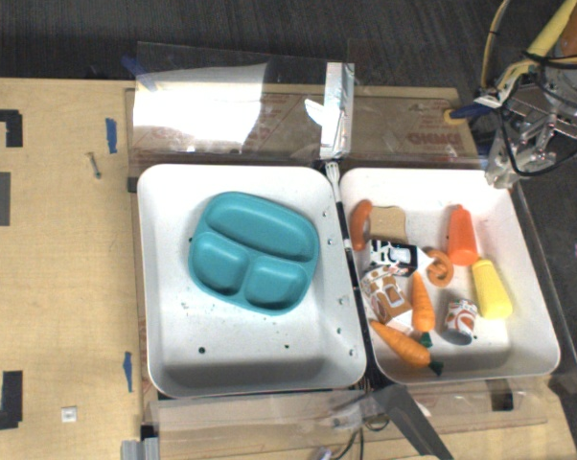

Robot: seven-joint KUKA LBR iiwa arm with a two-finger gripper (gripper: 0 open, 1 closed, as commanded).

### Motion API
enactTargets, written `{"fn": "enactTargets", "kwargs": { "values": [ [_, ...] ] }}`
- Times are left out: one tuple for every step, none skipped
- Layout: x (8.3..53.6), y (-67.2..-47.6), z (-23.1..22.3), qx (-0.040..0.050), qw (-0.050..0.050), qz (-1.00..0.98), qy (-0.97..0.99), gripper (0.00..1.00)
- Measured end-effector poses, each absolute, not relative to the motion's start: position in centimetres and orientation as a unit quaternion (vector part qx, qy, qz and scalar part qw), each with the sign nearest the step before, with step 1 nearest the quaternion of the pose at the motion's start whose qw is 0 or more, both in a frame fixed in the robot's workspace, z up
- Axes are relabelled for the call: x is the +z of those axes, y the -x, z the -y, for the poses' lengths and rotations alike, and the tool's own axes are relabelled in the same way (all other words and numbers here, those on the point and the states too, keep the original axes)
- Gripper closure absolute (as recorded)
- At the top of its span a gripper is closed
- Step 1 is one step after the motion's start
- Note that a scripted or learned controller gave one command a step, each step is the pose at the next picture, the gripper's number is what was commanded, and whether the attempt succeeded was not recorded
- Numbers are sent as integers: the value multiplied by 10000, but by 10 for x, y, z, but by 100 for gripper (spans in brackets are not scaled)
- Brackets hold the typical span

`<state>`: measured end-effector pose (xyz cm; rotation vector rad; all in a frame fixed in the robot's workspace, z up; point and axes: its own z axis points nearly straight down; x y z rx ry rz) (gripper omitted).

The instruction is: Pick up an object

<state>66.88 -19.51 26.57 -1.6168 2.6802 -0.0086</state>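
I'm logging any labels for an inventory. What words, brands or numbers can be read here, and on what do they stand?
Clear panel behind the right bin: reddish lettering, seemingly reversed, too blurred to read.
Black-and-white package in the right bin: white marks, too small to read.
Brown-and-white wrapper: print, unreadable.
Small white can: red marking, unreadable.
Nothing reads clearly.

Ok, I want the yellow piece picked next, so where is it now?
In the camera view, the yellow piece lies in the right bin, near its right wall, just below the orange bottle.
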Motion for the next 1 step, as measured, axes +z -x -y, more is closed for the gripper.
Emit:
{"fn": "enactTargets", "kwargs": {
  "values": [
    [242,-668,157,11,27,-8618,5073,100]
  ]
}}
